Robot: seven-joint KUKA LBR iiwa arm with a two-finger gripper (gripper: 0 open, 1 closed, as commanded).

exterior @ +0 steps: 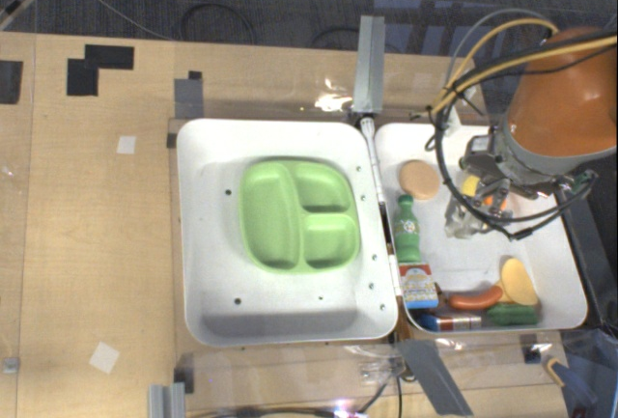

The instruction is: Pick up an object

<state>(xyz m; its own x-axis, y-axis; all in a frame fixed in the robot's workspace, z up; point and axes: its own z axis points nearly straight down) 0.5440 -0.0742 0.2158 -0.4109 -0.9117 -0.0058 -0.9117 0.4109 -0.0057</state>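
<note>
Arm: we find the grey arm with its orange band [565, 97] reaching in from the right over the right bin [570, 305], wrist down.
Gripper: the gripper [470, 213] hangs low in the middle of that bin, partly screened by wrist and cables; we cannot tell how it is set, and nothing is seen held.
Nearest candidate: a round tan piece [419, 179] lies just left of the gripper and slightly farther back; being round, it imposes no grip direction.
Second candidate: a green bottle [407, 231] lies left of the gripper, against the wall between the bins, long axis running front to back, cap toward the rear.
Front group: a red sausage [473, 297], a yellow piece [519, 282] and a green piece [511, 315] are crowded along the front edge.
Left bin: a green divided tray [299, 213] sits well apart from the gripper.
Judgement: we rate the tan piece the shortest move, a small shift left and back.
</note>
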